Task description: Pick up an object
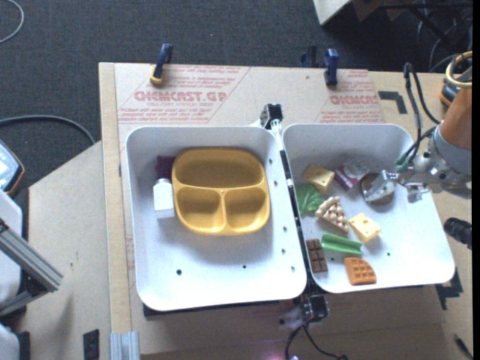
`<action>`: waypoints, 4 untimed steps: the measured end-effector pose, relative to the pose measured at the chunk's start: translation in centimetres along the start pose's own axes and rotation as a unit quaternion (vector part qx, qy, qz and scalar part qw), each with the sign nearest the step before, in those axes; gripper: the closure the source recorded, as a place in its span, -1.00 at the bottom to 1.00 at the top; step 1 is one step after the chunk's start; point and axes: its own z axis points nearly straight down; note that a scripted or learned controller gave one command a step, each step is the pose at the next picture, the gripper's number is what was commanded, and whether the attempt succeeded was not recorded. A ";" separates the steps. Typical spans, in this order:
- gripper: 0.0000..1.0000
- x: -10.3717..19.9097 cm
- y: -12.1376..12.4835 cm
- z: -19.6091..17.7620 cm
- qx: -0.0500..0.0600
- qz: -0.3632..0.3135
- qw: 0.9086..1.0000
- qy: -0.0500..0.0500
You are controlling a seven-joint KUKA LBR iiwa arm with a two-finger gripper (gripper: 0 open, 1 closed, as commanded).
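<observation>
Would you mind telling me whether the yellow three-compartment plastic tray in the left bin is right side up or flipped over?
Right side up: the yellow three-compartment plastic tray shows its raised rim and dividers, all three hollows facing the camera.

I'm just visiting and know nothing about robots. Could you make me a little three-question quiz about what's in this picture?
1. True or false: the yellow tray lies in the right bin.
2. Which item lies nearest the front edge of the right bin? A) waffle B) pizza slice C) cheese wedge
3. Fill in: the gripper is over the ___ bin.

Key
1. False: it lies in the left bin, beside a small white bottle.
2. A
3. right
</observation>
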 end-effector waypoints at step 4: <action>1.00 0.7 1.1 9.1 -0.008 -0.001 1.000 -0.002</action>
